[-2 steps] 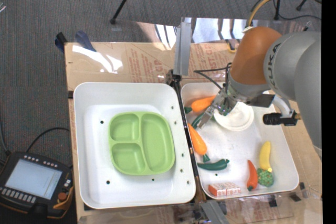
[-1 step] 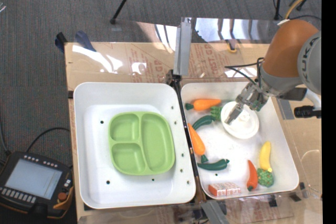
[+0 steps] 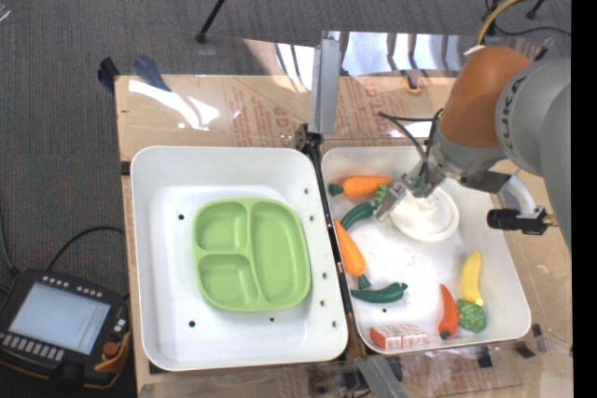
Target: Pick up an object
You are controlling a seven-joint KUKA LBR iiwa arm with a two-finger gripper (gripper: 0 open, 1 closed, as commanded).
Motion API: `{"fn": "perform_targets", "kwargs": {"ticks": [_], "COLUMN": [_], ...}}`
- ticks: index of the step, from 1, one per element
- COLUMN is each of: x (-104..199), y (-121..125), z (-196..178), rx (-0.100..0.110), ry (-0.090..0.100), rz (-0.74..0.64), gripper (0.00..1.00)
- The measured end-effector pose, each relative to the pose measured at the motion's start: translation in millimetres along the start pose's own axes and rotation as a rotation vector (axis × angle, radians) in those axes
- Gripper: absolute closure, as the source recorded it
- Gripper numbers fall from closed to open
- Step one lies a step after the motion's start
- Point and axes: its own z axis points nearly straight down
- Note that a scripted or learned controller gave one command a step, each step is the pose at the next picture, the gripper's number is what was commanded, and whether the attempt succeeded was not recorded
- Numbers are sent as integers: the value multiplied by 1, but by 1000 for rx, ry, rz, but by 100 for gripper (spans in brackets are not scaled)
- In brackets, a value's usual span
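**Gripper low over the toy food in the right bin**

Grey carpet surrounds a cardboard-topped bench [image 3: 187, 107] that bears two shallow white plastic bins side by side. Molded toy food is scattered in the right bin [image 3: 518, 294]. A carrot [image 3: 366, 185] lies at the back, tapered and orange with a green tip. Just in front of it sits a curved dark green pepper [image 3: 357, 215], and a second, longer carrot [image 3: 350, 250] runs along the left wall. Another slim green pepper [image 3: 380, 293] rests near the middle front. Toward the right front corner are a smooth yellow banana [image 3: 472, 275], a red-orange chili [image 3: 449, 312] and a knobbly broccoli floret [image 3: 473, 316] touching one another, with a small boxy orange-and-white carton [image 3: 398, 336] against the front wall. A round white dish [image 3: 427, 217] sits near the back centre.

The gripper [image 3: 392, 199] hangs low at the dish's left edge, just beside the rear carrot and the curved pepper. How far its pincer is parted, or whether anything is pinched, cannot be told from this slant. Above it, the arm's glossy orange band [image 3: 480, 98] meets matte grey casing.

The left bin [image 3: 149, 200] holds a rounded lime-green tray [image 3: 252, 253] with three compartments. A teach pendant [image 3: 61, 322] lies on the floor at lower left.
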Motion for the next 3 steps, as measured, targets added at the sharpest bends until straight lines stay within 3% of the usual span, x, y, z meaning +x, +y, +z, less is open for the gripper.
{"fn": "perform_targets", "kwargs": {"ticks": [1,2,3], "x": [29,29,81], "y": [32,35,68], "z": [-1,-14,-154], "rx": [-4,-10,-3], "ry": [-3,-6,5], "rz": [237,231,272], "gripper": [0,100,100]}}
